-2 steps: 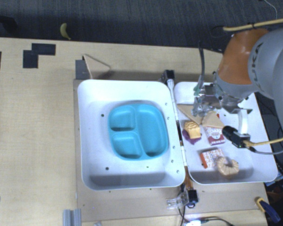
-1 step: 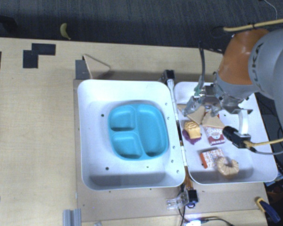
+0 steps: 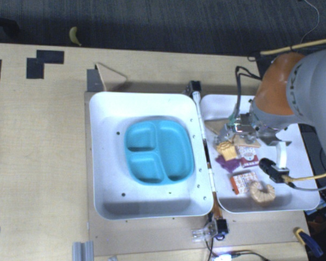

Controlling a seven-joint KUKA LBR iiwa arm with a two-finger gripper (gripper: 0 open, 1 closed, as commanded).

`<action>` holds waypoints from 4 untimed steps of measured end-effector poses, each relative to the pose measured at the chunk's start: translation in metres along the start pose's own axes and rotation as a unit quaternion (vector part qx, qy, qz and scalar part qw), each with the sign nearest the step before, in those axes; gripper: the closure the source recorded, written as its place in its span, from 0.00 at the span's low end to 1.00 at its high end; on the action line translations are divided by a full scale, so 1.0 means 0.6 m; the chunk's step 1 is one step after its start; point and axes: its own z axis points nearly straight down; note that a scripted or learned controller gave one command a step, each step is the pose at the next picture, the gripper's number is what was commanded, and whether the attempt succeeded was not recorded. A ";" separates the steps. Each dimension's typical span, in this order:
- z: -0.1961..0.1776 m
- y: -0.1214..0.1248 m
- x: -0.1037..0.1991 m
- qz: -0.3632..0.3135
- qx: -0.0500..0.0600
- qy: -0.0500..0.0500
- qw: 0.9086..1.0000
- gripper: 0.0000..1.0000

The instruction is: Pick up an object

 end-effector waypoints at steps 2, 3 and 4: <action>-0.005 -0.028 -0.016 -0.001 -0.007 -0.002 1.000 1.00; 0.026 0.011 -0.128 0.000 -0.007 -0.004 1.000 1.00; -0.118 0.052 0.032 -0.001 0.004 0.002 1.000 1.00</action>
